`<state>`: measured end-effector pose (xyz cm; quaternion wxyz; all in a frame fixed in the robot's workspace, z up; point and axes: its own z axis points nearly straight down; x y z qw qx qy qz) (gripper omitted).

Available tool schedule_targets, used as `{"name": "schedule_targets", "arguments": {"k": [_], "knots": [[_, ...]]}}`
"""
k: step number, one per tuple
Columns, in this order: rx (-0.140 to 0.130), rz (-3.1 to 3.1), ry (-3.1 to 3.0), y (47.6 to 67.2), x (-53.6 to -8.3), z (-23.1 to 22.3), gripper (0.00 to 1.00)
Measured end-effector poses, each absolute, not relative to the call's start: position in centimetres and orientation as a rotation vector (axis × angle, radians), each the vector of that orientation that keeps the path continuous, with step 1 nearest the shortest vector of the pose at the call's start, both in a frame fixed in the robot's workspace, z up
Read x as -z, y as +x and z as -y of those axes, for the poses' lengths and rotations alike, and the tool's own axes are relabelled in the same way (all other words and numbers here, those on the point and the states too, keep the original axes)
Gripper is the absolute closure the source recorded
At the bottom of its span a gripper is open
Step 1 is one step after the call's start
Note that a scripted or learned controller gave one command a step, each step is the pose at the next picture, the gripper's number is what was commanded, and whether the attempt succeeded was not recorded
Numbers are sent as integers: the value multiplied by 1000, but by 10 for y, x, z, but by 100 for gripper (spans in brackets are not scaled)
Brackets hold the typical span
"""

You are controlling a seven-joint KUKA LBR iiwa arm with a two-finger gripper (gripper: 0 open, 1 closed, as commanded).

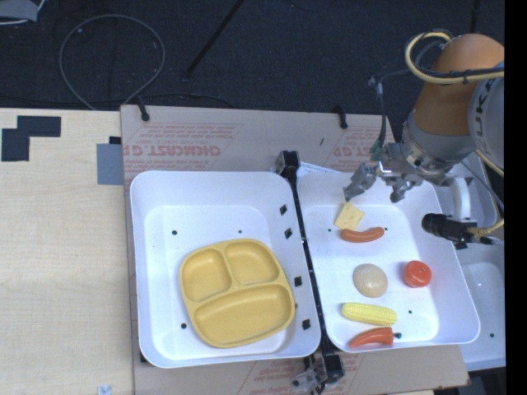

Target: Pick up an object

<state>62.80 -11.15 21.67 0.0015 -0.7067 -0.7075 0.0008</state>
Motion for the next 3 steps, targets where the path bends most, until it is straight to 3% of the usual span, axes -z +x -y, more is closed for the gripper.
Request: {"name": "schedule_targets", "arguments": {"k": [2, 3], "knots": [[-8, 2217, -2217, 637, -100, 115, 0], [-6, 2218, -2219, 636, -87, 113, 0]]}}
